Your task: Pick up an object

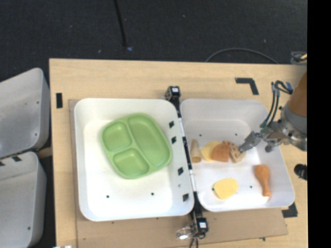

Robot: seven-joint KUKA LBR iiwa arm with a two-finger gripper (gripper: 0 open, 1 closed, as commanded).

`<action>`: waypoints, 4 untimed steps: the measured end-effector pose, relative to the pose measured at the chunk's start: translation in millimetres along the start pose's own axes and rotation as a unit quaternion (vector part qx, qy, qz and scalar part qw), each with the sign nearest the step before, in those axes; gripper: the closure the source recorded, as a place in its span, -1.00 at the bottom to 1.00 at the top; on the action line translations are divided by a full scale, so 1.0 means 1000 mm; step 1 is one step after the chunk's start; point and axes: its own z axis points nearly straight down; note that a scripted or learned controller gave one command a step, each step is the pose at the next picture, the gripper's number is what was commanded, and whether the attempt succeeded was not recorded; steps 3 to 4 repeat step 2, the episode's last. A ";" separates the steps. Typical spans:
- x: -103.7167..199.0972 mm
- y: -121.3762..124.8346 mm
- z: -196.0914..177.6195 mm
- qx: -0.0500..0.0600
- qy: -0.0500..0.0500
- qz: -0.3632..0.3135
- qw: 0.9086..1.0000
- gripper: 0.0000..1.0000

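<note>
- The food pieces are lying in the right bin: a brown bread-like chunk is sitting mid-bin, touching a pale yellow piece at its 9 o'clock, with a small tan piece just beyond that, close to the divider between the bins.
- A light crumbly bit is touching the brown chunk at its 3 o'clock.
- A yellow rounded piece is lying at 6 o'clock from the chunk, near the bin's front wall, apart from the cluster.
- An orange drumstick-shaped piece is lying at 4 o'clock from the chunk, close to the right wall.
- The back half of the right bin, toward 12 o'clock, is offering bare white floor; the cluster is crowding the middle band, and the tan piece is leaving little room against the divider.
- My gripper is reaching in from 3 o'clock, its tip hanging just beside the crumbly bit at about 2 o'clock of the chunk.
- I cannot tell how my tips are set, nor whether they are touching anything.
- The left bin is holding a green divided plate, tilted in plan, with open white floor around it, widest toward 6 o'clock.
</note>
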 end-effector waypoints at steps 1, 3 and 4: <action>-0.005 0.004 0.061 -0.001 0.000 0.000 1.000 -1.00; -0.006 0.006 0.047 -0.005 -0.001 0.001 1.000 1.00; -0.006 0.006 0.047 -0.005 -0.001 0.001 1.000 1.00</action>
